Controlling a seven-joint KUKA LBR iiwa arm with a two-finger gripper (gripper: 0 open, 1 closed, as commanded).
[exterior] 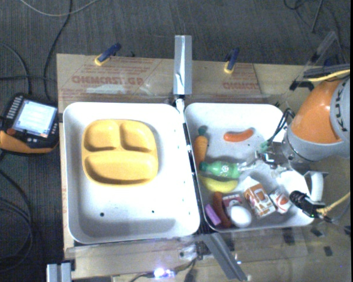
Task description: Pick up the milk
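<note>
A slanted view from above shows a bench (pixel 70 69) with two shallow white bins side by side. The left bin (pixel 73 216) holds one yellow tray (pixel 121 151) with three sections. The right bin (pixel 235 111) holds a jumble of toy food.

The milk (pixel 259 200), a small orange and white carton, lies tilted at the near side of the right bin. A second small carton (pixel 280 202) lies touching it on the right. One white egg (pixel 241 216) sits just to its left, with a dark red packet (pixel 230 201) and a purple block (pixel 213 215) beyond that.

Farther back in the same bin are one carrot (pixel 200 147) against the left wall, one sausage (pixel 239 136) near the far wall, one green bottle (pixel 222 169) lying on its side, and one banana (pixel 219 184) just under the bottle.

The grey and orange arm (pixel 323 122) reaches in from the right. Its end effector (pixel 269 155) hangs over the right bin, far of the milk and apart from it. Whether it is spread or pressed together cannot be told, since the parts are small and cluttered. Nothing is seen in its grip.

To do this step well, it would likely need to come nearward until it is right over the milk, then turn to straddle the carton's narrow sides. The neighbouring carton and egg crowd it, so a centred descent matters; a stray approach could nudge them or catch the wrong carton.
</note>
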